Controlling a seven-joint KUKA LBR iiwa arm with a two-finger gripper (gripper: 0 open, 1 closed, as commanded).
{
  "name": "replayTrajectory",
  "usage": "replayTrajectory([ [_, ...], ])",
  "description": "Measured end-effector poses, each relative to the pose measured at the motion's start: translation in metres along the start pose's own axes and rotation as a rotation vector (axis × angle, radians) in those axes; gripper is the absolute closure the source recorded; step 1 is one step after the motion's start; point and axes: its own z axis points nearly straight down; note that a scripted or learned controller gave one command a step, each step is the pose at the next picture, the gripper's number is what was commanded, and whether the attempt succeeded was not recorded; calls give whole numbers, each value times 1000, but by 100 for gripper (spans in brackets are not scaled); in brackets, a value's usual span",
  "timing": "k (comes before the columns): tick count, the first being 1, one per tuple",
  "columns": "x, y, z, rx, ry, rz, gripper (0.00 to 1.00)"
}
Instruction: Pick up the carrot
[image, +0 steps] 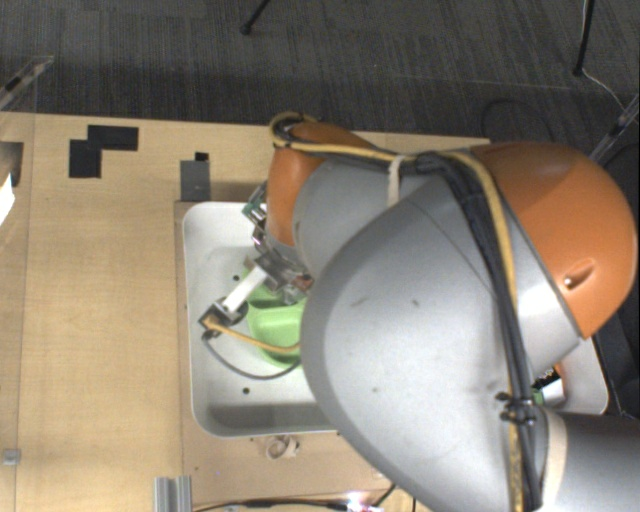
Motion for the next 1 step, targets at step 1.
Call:
replayTrajectory([
  [1, -65, 40, -121, 13, -13, -132, 100],
])
